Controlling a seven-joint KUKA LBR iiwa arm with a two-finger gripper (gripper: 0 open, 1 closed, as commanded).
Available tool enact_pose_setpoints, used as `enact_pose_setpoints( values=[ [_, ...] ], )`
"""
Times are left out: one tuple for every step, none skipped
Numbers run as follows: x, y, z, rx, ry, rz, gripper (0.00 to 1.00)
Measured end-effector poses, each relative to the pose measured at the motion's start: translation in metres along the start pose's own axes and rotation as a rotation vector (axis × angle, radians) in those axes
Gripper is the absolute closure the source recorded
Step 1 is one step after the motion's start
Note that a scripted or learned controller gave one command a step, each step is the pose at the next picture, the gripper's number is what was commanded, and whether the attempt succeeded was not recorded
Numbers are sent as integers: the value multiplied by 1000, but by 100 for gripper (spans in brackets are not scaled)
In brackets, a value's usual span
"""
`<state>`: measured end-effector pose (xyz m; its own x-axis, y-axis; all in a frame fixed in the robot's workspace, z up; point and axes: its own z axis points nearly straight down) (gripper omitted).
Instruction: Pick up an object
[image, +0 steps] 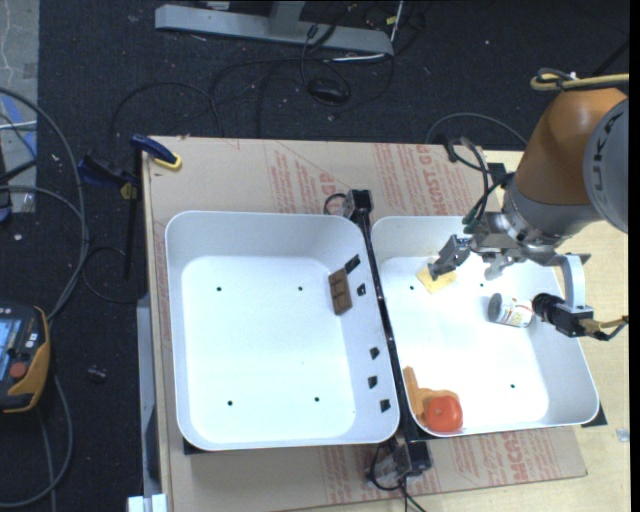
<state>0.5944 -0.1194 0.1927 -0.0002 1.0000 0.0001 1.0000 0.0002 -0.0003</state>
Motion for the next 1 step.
enact_pose_setpoints(
  values=[
    [-19,38,68,-1,0,0,0]
  ],
)
